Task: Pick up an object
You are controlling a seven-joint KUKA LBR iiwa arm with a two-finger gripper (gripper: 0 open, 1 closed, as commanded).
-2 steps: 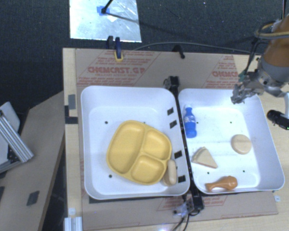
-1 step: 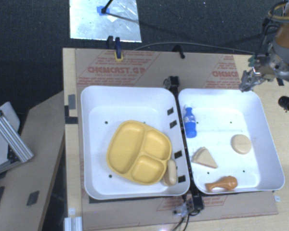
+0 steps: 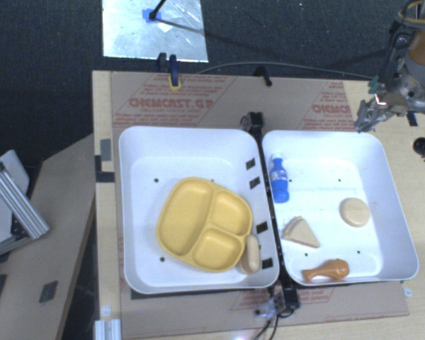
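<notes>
The right bin (image 3: 382,163) holds a small blue bottle (image 3: 278,180) by its left wall, a round tan disc (image 3: 355,212), a beige wedge (image 3: 301,232) and a brown drumstick (image 3: 326,270) near the front. In the left bin (image 3: 138,161) lies a yellow divided tray (image 3: 204,223), with a pale oblong piece (image 3: 251,253) beside its front right corner. My gripper (image 3: 366,116) hangs at the far right, just beyond the right bin's back right corner, high above the bench and apart from every object.
A metal sheet (image 3: 154,18) lies behind the bench at the back left. A blue and yellow clamp (image 3: 172,69) stands on the bench's back edge. Black clips line the wall between the two bins. A cable runs across the back.
</notes>
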